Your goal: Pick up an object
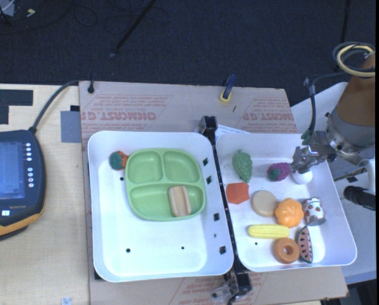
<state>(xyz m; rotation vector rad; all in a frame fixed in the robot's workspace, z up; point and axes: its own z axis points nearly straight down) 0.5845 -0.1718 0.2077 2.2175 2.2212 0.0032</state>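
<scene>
The right bin (342, 246) holds several toy foods: a green leafy piece (243, 165), purple grapes (279, 171), a red block (238, 193), a beige round piece (264, 203), an orange fruit (289, 212), a corn cob (269, 231), a doughnut (285, 251), a watermelon slice (304, 244) and a small spotted piece (313, 210). My gripper (302, 161) hangs over the bin's far right part, just right of the grapes, above a small white object (302, 176). Nothing shows between its fingers.
The left bin (151, 259) carries a green divided plate (138, 196) with a tan bread-like piece (180, 201) on it, and a small orange-green toy (118, 160) at its far left. A handheld pendant (11, 180) lies left of the bins. A divider (220, 202) separates the bins.
</scene>
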